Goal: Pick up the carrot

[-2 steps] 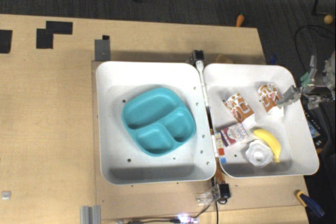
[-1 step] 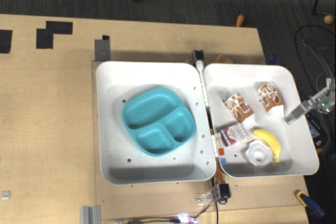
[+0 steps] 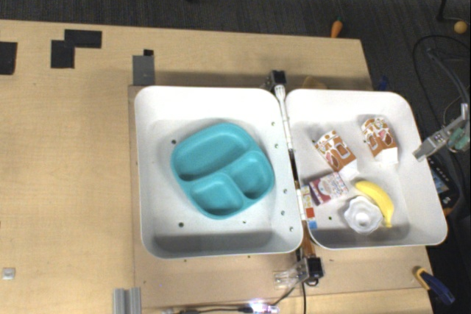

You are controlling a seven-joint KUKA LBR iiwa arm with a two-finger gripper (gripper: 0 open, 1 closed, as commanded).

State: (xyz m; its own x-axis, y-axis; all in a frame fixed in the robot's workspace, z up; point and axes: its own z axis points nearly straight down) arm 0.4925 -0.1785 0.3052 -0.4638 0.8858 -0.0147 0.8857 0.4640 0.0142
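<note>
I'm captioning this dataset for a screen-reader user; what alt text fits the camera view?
Two shallow white bins sit side by side on a wooden bench: the left bin holds a teal divided plate, the right bin holds a banana, three snack packets and a clear plastic cup. The gripper hovers at the right bin's right edge.

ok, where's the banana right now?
In the camera view the banana lies in the right bin, toward its front right corner, right beside a white cup on its left.
</note>
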